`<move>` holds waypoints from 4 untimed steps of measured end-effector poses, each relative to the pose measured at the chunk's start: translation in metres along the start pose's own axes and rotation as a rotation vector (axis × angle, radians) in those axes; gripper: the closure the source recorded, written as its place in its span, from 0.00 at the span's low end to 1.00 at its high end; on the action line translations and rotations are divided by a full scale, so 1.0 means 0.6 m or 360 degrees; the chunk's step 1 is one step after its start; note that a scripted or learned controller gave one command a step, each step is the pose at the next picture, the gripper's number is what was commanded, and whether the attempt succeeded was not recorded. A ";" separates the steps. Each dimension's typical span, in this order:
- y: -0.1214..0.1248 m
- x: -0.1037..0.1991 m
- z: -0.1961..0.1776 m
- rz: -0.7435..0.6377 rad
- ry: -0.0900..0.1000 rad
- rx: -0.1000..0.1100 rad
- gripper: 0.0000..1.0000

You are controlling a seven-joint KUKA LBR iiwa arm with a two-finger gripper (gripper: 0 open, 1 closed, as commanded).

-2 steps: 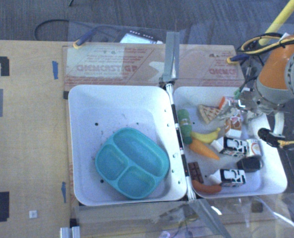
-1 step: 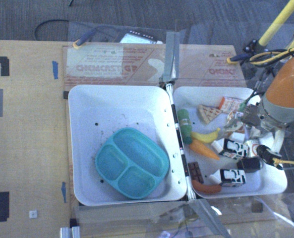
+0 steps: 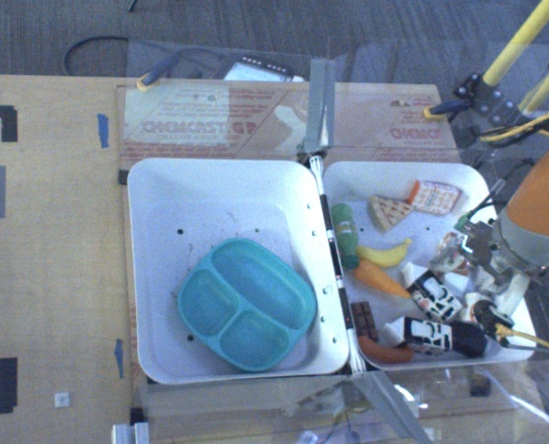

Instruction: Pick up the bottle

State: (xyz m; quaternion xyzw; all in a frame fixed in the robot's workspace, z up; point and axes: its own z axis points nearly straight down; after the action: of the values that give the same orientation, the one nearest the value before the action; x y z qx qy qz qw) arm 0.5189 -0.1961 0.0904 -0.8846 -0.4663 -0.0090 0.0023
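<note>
The bench (image 3: 43, 248) spreads far to the left of the claw (image 3: 470, 268), which is low over the right part of the right bin (image 3: 473, 176). The left bin (image 3: 218, 178) lies well apart from the claw, on its left. The grey arm (image 3: 533, 213) with its orange band stands just right of the claw and above it in the view. A teal divided plate (image 3: 246, 303) rests in the left bin, far from the claw.

The claw's metal parts blur into the clutter beneath, so I cannot tell whether it is apart or together, and nothing shows clamped in it. The green bottle (image 3: 344, 234) lies by the right bin's left wall, well left of the claw and not touching it. A banana (image 3: 386, 252) and a carrot (image 3: 381, 280) lie between the bottle and the claw. Two cow-patterned containers (image 3: 431, 296) sit just beside and below the claw.
</note>
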 end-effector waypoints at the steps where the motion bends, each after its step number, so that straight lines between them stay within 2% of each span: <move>1: -0.040 -0.029 -0.001 0.0151 0.0004 -0.0005 0.00; 2: -0.110 0.048 -0.108 -0.0192 -0.0028 0.0009 0.00; 3: -0.147 0.115 0.004 0.0554 -0.0012 -0.0016 0.00; 4: -0.064 0.007 0.000 0.0569 0.0015 0.0016 0.00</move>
State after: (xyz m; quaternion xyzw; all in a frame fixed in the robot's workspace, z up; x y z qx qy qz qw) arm 0.4897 -0.1707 0.0901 -0.9533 -0.3017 -0.0102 0.0105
